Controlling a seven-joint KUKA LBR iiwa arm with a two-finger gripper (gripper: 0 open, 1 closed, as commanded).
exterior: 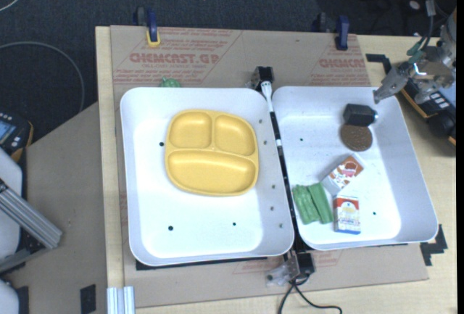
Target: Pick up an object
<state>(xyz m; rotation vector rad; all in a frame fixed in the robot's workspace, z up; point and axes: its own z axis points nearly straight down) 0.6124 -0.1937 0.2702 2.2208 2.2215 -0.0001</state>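
Camera view
Bench [217,51]: it is carrying two white bins side by side, on a brown board.
Left bin [145,182]: it is holding a yellow plate [212,151] with three parts, lying flat near the bin's far edge.
Right bin [406,182]: it is holding five small things.
Black block [359,114]: it is lying near the right bin's far right corner.
Brown round thing [356,136]: it is lying just beside the black block, on its near side, touching it or almost touching.
Red and white packet [344,174]: it is lying tilted in the middle of the right bin.
Small box [347,215]: it is lying near the right bin's near edge, red and white with a blue end.
Green thing [311,203]: it is lying just beside the small box, toward the left bin.
Pincer [384,90]: it is hanging over the right bin's far right corner, above and apart from the black block. I cannot tell if it is open or closed. It is holding nothing that I can see.
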